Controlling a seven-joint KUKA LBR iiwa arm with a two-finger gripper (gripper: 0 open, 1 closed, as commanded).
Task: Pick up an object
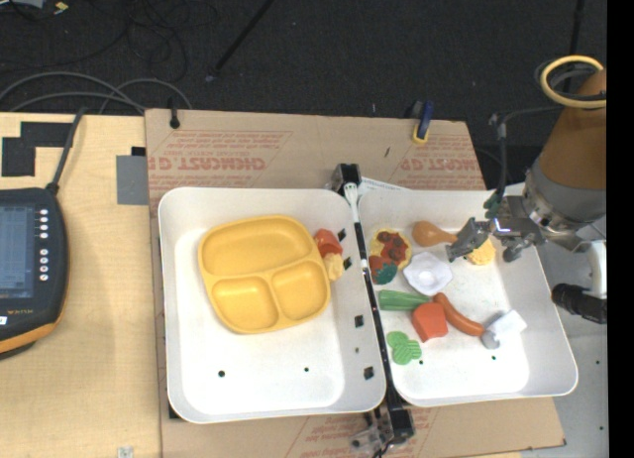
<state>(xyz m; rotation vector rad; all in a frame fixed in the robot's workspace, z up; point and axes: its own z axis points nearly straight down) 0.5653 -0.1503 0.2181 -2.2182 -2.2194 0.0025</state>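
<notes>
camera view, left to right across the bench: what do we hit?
Black and orange pendant → yellow divided plate in the left bin → red and yellow pieces beside the plate → green leaf-shaped piece in the right bin → orange-red block → white piece → tool on the arm.

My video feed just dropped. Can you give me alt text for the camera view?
The gripper hovers over the right bin's far right corner, above small toys, including an orange block and a green piece. The left bin holds a yellow divided tray.
</notes>
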